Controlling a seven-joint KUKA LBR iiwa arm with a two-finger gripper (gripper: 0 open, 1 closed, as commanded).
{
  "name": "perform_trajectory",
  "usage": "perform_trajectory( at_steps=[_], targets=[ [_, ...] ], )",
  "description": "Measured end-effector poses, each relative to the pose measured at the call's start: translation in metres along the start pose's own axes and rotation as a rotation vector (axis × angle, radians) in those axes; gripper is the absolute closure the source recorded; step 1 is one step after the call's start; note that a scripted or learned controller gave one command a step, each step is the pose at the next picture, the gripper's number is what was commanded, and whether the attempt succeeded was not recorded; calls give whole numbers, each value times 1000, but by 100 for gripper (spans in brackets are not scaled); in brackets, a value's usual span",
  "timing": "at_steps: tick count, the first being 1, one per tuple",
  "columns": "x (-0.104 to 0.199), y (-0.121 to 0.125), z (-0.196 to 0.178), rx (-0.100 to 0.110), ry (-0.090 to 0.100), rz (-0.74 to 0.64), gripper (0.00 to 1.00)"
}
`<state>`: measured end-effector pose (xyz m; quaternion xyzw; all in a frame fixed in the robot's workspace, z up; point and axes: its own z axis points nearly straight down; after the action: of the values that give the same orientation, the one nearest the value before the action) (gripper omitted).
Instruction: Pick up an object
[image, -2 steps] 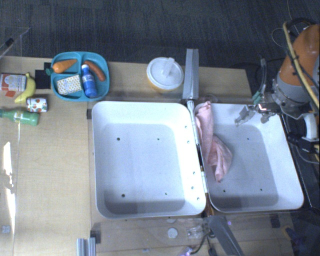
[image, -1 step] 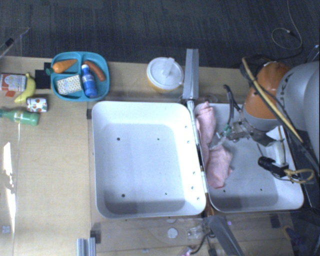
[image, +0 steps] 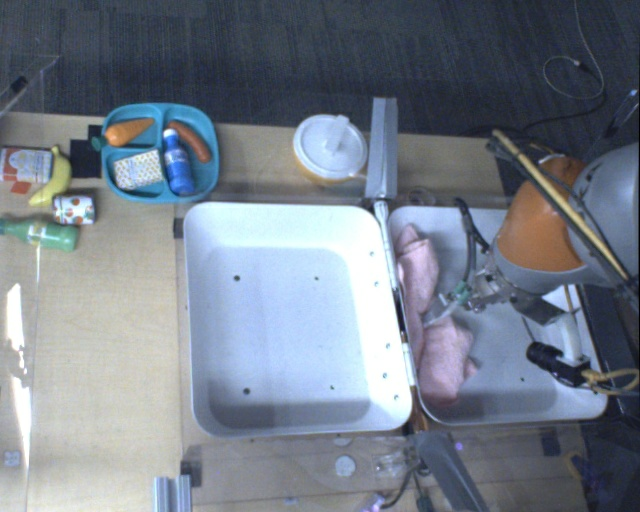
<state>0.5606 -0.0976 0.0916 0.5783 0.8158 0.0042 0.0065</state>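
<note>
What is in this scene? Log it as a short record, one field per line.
arm: grey with orange band, reaching in from the right over the right bin
gripper: low in the right bin, beside the pink cloth
right bin: holds a pink cloth along its left wall
left bin: white
bench extras: blue tray with toy food, white lidded cup, banana, green bottle
</note>
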Motion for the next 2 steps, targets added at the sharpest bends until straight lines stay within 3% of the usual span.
perform_trajectory(
  at_steps=[1,2],
  targets=[
    [1,3,-11,-6,-1,-1,100],
    [4,46,-93,10,4,-48,100]
  ],
)
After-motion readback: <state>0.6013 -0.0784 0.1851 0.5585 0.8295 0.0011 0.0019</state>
